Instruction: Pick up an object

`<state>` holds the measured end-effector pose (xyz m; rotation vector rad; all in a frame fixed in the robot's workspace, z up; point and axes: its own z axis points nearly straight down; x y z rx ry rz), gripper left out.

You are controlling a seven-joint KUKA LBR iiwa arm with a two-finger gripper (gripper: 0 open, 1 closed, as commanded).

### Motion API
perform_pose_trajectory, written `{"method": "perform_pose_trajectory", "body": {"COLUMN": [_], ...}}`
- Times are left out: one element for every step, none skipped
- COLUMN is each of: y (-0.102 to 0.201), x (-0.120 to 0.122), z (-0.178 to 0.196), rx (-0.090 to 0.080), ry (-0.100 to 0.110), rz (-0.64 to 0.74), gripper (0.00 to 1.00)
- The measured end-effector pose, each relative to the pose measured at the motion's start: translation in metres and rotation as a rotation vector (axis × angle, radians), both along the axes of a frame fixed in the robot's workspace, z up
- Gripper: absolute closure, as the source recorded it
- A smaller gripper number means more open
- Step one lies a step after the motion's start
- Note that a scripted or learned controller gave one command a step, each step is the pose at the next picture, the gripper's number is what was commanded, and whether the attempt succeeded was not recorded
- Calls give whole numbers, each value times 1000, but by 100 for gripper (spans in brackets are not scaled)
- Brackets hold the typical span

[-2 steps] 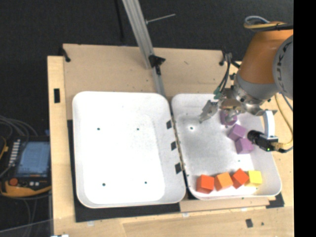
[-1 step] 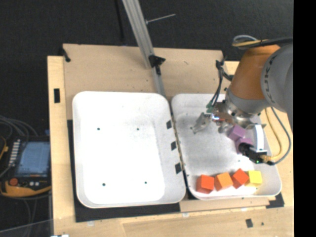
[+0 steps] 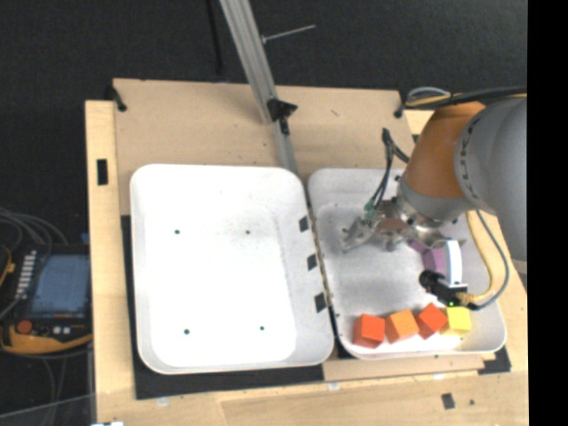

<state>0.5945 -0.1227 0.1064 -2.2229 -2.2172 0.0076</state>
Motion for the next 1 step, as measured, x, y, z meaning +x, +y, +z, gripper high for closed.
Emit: {"method": "perform_pose_trajectory", "body": {"y": [0], "x": [2], "z": [15], "rx": [2], "ry": [-10], "rz": [-7], "gripper": [100]}}
